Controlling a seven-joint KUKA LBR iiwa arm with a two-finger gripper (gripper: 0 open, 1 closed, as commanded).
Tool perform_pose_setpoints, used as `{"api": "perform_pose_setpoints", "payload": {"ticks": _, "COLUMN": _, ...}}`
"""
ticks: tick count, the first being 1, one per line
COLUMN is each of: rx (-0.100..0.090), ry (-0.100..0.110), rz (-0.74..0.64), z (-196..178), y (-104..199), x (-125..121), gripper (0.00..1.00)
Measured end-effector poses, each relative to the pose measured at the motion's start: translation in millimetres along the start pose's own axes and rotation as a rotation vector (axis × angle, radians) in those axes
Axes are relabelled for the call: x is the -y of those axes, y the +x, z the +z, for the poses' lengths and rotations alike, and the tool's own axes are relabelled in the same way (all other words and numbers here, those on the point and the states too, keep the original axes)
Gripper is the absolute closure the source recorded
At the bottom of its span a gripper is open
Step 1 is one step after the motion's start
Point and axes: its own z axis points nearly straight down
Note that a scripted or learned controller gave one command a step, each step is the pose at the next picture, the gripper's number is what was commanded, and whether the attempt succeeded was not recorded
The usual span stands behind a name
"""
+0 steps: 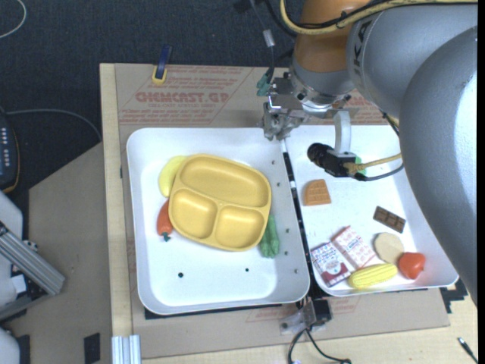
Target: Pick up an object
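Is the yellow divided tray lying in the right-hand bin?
No, the yellow divided tray lies in the left bin, beside a green item.

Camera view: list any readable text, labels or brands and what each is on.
"CHEMCAST GP", roughly, in red print on the brown board under the bins; the last letters are blurred.
Red-and-white packets in the right bin: printing too small to read.
Nothing else legible.

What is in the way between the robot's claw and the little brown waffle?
Nothing visible. The gripper hangs over the top end of the wall between the two bins, and the waffle lies below it in the right bin, with bare white floor around it.
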Motion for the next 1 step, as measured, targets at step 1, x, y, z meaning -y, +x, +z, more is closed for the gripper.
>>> {"api": "perform_pose_setpoints", "payload": {"ticks": 1, "rx": 0.002, "ry": 0.001, "rz": 0.004, "z": 2.8, "y": 16.8, "x": -1.2, "gripper": 1.0}}
